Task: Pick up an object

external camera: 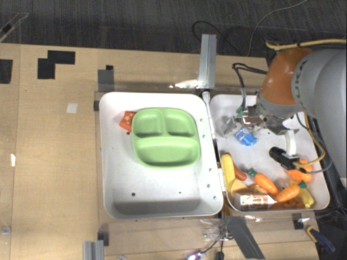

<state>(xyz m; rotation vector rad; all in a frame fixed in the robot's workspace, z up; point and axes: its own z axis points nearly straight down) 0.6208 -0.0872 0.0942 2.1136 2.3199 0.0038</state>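
The right bin [320, 199] holds several small things. A blue object [246, 138] lies near its middle, and a grey crinkled piece [226, 125] sits to that object's upper left. My gripper [245, 118] hangs over the bin's back part, just above the blue object and beside the grey piece. The grey arm with its orange band [282, 83] comes in from the right. I see nothing held in the gripper.
Along the right bin's front lie a yellow corn cob [227, 167], several orange carrots [265, 183] and a flat brown packet [255, 200]. The left bin [157, 199] bears a green divided plate [165, 136], with a red-orange item [127, 121] at the plate's left edge.
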